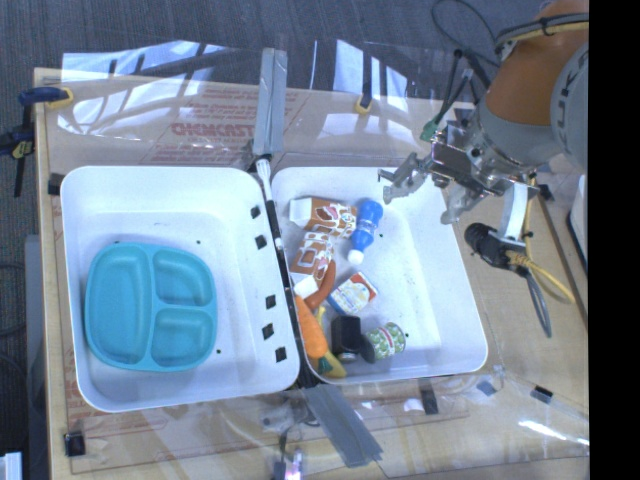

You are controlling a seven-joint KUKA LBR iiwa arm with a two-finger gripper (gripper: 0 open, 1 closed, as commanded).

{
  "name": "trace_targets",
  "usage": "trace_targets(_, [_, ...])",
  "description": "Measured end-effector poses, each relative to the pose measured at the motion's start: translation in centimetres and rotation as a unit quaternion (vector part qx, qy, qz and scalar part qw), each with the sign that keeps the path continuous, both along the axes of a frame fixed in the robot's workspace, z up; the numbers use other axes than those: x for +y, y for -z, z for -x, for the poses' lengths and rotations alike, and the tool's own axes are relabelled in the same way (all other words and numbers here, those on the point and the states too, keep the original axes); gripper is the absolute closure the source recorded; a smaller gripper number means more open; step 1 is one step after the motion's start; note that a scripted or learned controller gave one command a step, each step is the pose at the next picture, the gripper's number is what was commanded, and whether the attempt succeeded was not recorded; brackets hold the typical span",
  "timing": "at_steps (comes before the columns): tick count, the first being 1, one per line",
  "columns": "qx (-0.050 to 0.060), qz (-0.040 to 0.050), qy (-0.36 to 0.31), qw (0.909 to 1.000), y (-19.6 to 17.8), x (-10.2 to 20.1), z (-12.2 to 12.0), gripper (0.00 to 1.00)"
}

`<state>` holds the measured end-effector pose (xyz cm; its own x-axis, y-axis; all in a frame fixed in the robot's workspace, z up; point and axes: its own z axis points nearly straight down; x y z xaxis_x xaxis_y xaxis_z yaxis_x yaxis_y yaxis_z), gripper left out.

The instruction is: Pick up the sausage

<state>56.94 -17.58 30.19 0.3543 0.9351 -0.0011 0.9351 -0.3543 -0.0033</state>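
We are seeing the gripper [400,180] hovering at upper right with fingers apparently spread and holding nothing, so we are advising a descent toward the sausage [320,285] at frame centre, wedged between packets against the right bin [455,298] wall.

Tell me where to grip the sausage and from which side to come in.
Grip the sausage at its exposed middle, coming straight down from above. It lies slanted near the right bin's left wall, its upper end under the snack packet, the carrot at its lower end and a small carton to its right. Set the fingers across its narrow width; side approaches look blocked.
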Motion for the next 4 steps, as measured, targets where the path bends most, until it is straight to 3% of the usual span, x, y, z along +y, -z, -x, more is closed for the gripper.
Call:
trace_targets(1, [0.002, -0.0003, 0.007, 1.0000, 9.5, 0.6, 4.5, 0.00])
trace_targets(2, [0.001, -0.0002, 0.007, 1.0000, 9.5, 0.6, 4.5, 0.00])
trace_targets(3, [0.001, 0.0005, 0.095, 0.9954, 6.8, 0.7, 3.5, 0.00])
trace_targets(4, [-0.011, -0.0012, 0.087, 0.9961, 20.0, 4.8, -0.6, 0.00])
